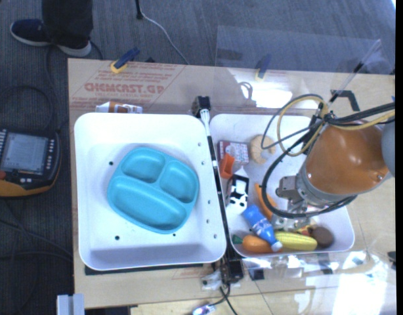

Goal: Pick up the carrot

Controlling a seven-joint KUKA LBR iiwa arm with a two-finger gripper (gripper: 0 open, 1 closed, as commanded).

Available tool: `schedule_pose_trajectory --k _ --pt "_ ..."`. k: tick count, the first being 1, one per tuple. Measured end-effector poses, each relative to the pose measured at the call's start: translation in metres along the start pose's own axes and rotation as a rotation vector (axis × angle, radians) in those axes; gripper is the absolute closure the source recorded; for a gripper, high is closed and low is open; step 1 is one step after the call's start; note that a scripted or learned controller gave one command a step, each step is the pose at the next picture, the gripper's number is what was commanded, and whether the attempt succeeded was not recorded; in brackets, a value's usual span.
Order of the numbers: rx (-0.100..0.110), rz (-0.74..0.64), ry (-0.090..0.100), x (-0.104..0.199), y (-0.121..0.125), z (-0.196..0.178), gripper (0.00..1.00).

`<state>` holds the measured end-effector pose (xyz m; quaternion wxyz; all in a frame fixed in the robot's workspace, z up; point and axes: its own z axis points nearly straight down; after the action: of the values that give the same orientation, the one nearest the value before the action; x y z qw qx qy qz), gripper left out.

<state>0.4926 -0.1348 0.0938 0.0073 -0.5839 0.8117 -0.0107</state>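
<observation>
Below me spreads dark grey carpet, crossed by a thin cable. Someone's dark shoe stands beyond my brown bench; a control pendant lies alongside.

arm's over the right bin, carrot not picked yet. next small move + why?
Probably shift the gripper toward the bin's front-left corner, then descend. The carrot lies low in the right bin, down-left of the wrist, wedged beside the blue bottle and the corn cob. Nothing orange shows at the tool, so it looks offset from the target, not above it.
</observation>
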Motion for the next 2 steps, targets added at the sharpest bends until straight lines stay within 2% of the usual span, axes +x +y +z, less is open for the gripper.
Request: schedule_pose_trajectory --k 1,2 --pt "-0.004 0.0 -0.001 0.0 0.002 0.002 0.0" --pt "-0.015 0.306 0.002 -0.036 -0.025 0.004 0.0"
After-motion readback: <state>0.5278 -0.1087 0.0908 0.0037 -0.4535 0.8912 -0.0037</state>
